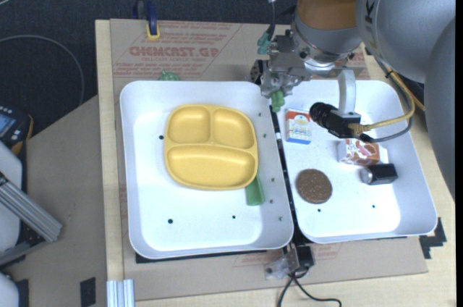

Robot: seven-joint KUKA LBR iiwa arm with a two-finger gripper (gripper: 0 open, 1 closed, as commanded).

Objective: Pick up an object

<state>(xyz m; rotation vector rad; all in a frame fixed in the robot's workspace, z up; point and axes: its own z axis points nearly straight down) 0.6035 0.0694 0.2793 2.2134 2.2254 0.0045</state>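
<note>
- Above the seam between the 2 bins, the gripper (277, 90) hung; whether it was released or clenched could not be told.
- Judged step: approach. Next came lowering onto the nearby small carton (298, 126).
- Beyond lay a flat brown disc (314, 185) and glossy yellow plate (211, 146).

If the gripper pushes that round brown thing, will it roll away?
Probably not. The round brown disc lies flat on the right bin, so it would likely slide rather than roll. It looks thin and low, which may make it hard to pinch from above. It seems stiff, though that is unclear.
</note>
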